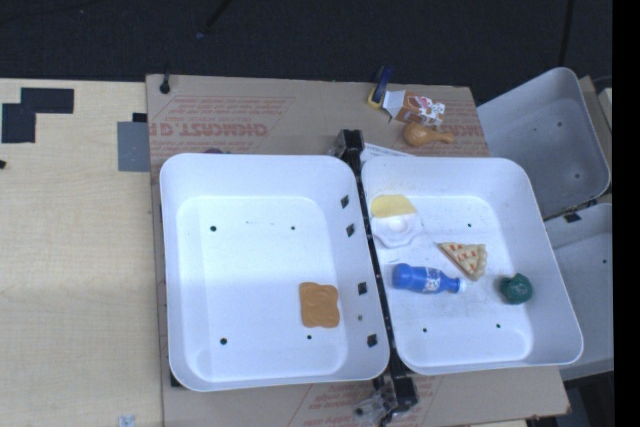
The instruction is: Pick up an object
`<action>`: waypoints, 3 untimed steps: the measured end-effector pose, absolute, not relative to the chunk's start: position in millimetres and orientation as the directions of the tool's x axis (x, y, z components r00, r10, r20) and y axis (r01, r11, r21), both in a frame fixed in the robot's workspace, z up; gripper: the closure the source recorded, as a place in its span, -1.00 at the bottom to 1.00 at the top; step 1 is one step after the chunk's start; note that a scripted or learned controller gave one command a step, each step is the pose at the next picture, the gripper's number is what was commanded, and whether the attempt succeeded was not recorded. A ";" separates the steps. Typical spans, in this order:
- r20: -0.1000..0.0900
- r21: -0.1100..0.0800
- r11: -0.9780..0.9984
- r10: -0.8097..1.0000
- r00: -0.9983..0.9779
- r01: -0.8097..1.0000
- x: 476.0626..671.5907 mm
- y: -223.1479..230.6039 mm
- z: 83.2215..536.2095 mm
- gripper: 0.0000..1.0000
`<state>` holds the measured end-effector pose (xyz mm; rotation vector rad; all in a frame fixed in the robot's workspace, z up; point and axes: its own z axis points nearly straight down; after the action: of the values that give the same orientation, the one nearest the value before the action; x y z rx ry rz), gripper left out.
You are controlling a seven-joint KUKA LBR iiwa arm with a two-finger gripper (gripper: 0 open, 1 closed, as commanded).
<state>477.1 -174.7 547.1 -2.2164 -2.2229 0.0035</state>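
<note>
The left bin [190,215] holds a brown slice of toast [319,304] near its front right corner. In the right bin [540,245] lie a blue bottle [425,279] on its side, a pizza slice [464,258], a dark green round object [516,289] by the right wall, and a yellow and white piece [393,216] at the back left.
Behind the right bin, on the cardboard sheet [250,120], lie a small packet [418,106], a tan chicken-leg toy [426,134] and a blue and yellow clip [379,90]. A grey tray [550,140] stands at the right. A black divider [362,245] runs between the bins.
</note>
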 end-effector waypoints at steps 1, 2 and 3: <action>0.000 -0.004 0.006 1.000 -0.006 1.000 478.0 -174.2 557.1 1.00; 0.001 -0.005 0.007 1.000 -0.007 1.000 477.9 -174.1 556.6 -1.00; 0.001 -0.006 0.012 1.000 -0.012 1.000 478.9 -173.4 566.7 1.00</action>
<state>478.9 -173.4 566.7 -2.2047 -2.2312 0.0058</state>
